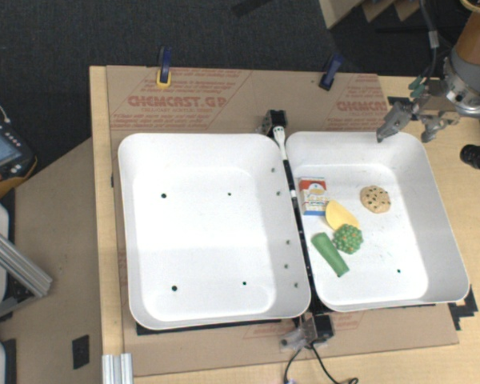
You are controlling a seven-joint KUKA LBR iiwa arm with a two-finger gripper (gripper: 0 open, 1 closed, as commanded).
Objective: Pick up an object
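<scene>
Counter point(72, 190): light wooden top, carrying a brown printed cardboard sheet point(224, 98) with both bins sitting on it.
Left bin point(136, 214): shallow white plastic tray, a few dark dots on its floor.
Right bin point(432, 214): shallow white plastic tray, touching the left bin along the middle seam; all the small things lie in its 9 o'clock half.
Arm point(472, 50): grey with an orange band, reaching in at 2 o'clock, up over the right bin's far corner.
Fingers point(406, 122): there they are, spread apart above the far rim at 12 o'clock, nothing between them, well apart from every object.
Green stick point(331, 254): long green toy vegetable, lying slantwise at 7 o'clock in the right bin.
Carton point(313, 196): small white and red box, flat near the seam, at 10 o'clock.
Yellow wedge point(341, 214): yellow toy piece just beside the carton's lower corner.
Broccoli point(348, 238): green bumpy toy floret, touching the yellow wedge and the green stick.
Cookie point(375, 199): round tan biscuit with dark chips, alone near the bin's centre.
Clips: blue clamp point(165, 64) with yellow and a second blue clamp point(331, 70), both on the cardboard's far edge.
</scene>
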